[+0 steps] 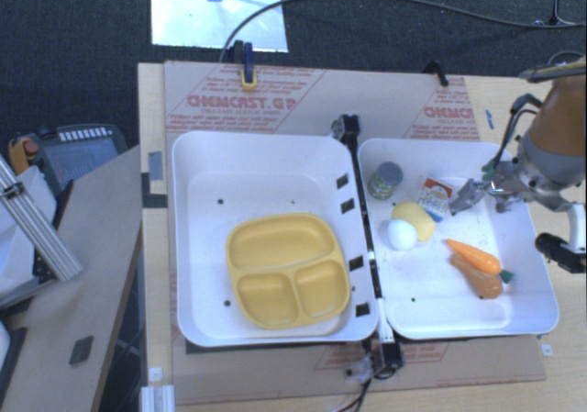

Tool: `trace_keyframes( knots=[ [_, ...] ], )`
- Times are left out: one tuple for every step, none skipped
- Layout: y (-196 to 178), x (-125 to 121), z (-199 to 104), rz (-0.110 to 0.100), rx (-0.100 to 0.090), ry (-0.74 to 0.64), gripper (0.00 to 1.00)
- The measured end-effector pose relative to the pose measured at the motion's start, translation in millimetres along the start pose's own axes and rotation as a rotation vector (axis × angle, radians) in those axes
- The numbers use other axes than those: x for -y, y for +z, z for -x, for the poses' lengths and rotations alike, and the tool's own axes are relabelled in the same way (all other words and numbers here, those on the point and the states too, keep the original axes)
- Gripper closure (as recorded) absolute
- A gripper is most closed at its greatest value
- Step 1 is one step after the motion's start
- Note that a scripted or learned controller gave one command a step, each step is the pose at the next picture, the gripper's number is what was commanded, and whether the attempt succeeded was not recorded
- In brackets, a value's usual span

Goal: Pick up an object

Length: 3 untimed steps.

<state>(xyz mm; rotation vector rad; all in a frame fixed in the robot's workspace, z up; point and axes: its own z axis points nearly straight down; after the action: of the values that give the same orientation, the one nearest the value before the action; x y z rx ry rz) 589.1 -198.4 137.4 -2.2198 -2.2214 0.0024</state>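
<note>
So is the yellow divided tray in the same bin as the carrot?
No, the yellow tray lies in the left bin, while the carrot lies in the right bin.

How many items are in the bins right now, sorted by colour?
Yellow: 2, the divided tray in the left bin and a lemon-like piece in the right bin
White: 1, egg
Orange: 1, carrot
Brown: 1, piece by the carrot
Grey: 1, can
Red and white: 1, small packet
Total: 7
</note>
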Motion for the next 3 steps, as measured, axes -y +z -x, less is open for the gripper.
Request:
trace_keyframes(
  knots=[
    [48,-2,0,0.005,-0.001,0.000,0.00],
    [34,-4,1,0.013,0.003,-0.002,1.00],
    [-12,-7,-4,0.008,0.002,-0.004,1.00]
  ],
)
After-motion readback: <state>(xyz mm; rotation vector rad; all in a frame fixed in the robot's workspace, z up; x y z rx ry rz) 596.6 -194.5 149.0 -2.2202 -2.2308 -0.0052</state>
